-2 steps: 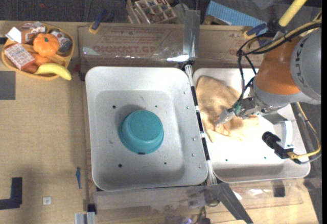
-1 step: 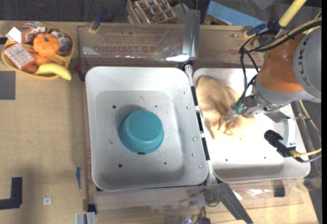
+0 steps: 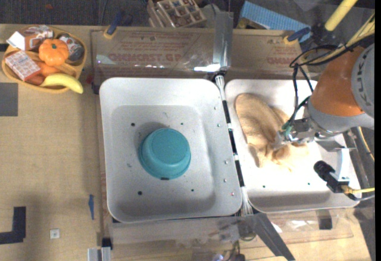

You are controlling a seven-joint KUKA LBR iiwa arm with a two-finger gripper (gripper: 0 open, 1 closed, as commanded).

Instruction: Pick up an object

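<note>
Camera view: claw [image 3: 286, 136] on crumpled tan cloth [image 3: 259, 124], grip state unclear; round teal bowl [image 3: 165, 152] upside-down in left bin [image 3: 113, 105].

left bin [image 3: 113, 99]: teal bowl [image 3: 165, 152] mid-floor, bare floor all around | right bin [image 3: 262, 194]: tan cloth [image 3: 259, 123] covers left half, arm [image 3: 336, 99] over right side | front strip free

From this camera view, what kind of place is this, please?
Probably a robotics lab bench for grasping tests. Two shallow white bins sit side by side, one holding a teal bowl, the other a tan cloth where the arm's tool reaches. Toy food in a basket lies nearby.
</note>
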